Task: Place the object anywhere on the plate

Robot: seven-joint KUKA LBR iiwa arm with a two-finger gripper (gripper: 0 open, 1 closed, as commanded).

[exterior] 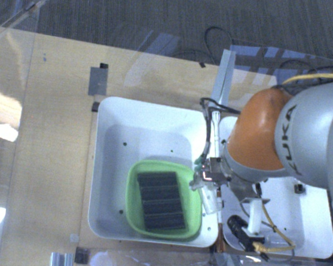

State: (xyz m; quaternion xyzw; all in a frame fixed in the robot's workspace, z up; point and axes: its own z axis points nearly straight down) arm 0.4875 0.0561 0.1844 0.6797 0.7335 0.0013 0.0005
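A green square plate sits in the front right part of the left white bin. On it lies a dark ribbed rectangular object, flat and covering most of the plate's middle. My gripper hangs by the plate's right rim, over the wall between the two bins. It stands apart from the dark object, just to its right. The grey arm with its orange band covers most of what lies behind the gripper.
The right white bin lies largely under the arm. The back and left of the left bin show bare white floor. A metal post rises behind the bins. Wooden bench top stretches to the left.
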